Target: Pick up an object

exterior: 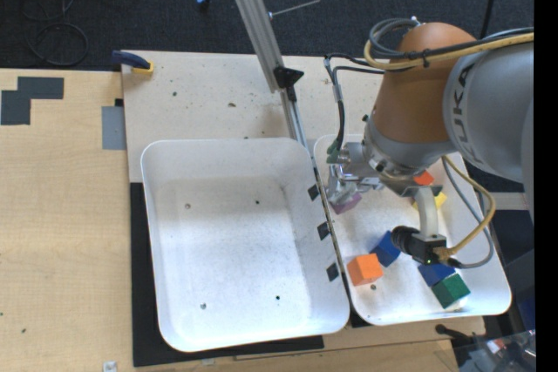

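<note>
Here, poised low in the right bin (pixel 488 296) near its wall toward the left bin (pixel 174 179): gripper (pixel 347 187), with a small purple block (pixel 346 203) directly beneath the fingertips, touching or nearly so. Cannot tell how wide the tool stands, nor whether the purple block is actually gripped. Farther toward the near rim, well apart from the tool: orange cube (pixel 365 269), blue block (pixel 387 248), green block (pixel 452 289). Probably a straight descent onto the purple piece, no sideways reach needed
</note>
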